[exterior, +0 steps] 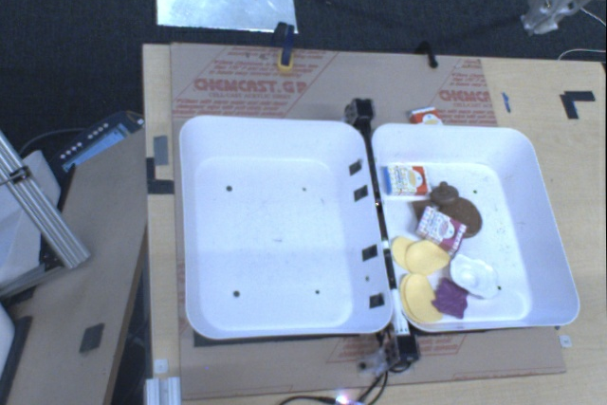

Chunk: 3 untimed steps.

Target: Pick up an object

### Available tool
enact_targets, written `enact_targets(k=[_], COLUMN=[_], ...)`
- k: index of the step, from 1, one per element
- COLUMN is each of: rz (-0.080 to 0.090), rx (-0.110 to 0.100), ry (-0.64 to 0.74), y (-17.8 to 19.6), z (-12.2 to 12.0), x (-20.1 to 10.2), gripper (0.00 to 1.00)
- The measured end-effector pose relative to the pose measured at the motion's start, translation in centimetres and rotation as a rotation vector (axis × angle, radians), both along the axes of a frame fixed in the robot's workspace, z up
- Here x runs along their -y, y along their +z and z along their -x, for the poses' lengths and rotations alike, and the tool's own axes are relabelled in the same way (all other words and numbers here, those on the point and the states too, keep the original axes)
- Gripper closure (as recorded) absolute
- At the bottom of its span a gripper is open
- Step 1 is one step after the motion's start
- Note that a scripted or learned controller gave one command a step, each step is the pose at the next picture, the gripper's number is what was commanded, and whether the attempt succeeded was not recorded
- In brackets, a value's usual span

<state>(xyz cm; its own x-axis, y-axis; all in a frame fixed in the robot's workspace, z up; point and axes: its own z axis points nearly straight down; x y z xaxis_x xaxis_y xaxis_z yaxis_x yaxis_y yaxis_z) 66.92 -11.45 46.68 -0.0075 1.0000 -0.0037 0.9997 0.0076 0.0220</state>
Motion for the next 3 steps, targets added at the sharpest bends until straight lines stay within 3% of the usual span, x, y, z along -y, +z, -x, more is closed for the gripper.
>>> enact_targets(k=[1,2,3], rz=[-0.003,-0.003,-0.002], rx=[-0.015,-0.016,-0.025], ry=[0.000,-0.001,-0.011], y=[3.3,6.5,0.9], z=[0.1,0.1,0.2], x=[-2.2,-3.9,2.5], gripper=[1.00,1.00,1.00])
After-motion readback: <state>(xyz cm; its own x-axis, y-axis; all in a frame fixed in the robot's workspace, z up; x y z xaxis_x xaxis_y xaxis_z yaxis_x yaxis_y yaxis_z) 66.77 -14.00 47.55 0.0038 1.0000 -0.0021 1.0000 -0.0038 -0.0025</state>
